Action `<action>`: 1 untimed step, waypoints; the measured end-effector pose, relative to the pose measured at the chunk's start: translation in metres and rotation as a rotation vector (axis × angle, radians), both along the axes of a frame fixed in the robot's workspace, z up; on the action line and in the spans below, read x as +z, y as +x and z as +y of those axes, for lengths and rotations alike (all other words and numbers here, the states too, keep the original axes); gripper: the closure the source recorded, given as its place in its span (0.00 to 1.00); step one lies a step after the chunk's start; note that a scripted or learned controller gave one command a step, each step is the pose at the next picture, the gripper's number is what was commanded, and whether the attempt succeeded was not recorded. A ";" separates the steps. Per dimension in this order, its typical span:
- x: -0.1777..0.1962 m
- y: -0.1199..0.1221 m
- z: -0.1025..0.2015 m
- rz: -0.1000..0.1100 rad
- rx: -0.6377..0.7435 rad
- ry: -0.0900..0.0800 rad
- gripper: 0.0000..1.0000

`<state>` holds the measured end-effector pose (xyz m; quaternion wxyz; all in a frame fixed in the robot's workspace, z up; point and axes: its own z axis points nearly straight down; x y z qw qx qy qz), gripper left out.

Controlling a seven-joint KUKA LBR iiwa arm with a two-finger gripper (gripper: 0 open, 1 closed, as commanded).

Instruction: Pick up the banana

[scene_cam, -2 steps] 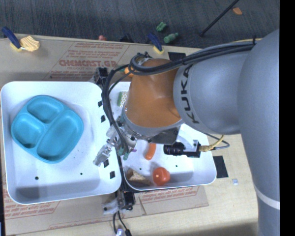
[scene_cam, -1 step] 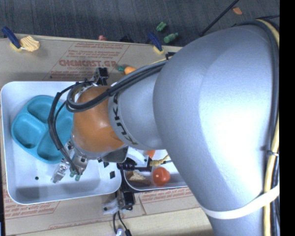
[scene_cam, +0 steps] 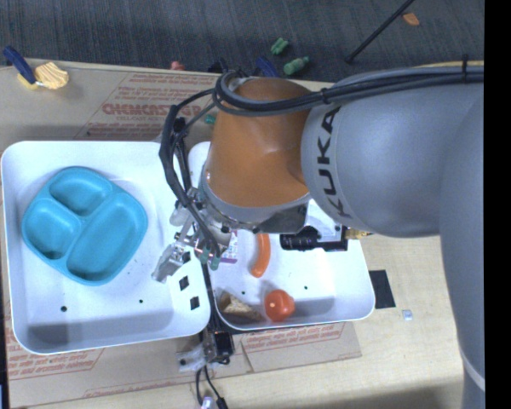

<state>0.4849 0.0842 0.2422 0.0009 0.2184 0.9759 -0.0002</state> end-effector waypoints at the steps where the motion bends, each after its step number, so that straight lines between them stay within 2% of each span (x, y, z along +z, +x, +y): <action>1: -0.151 -0.009 0.046 0.003 0.012 0.001 0.00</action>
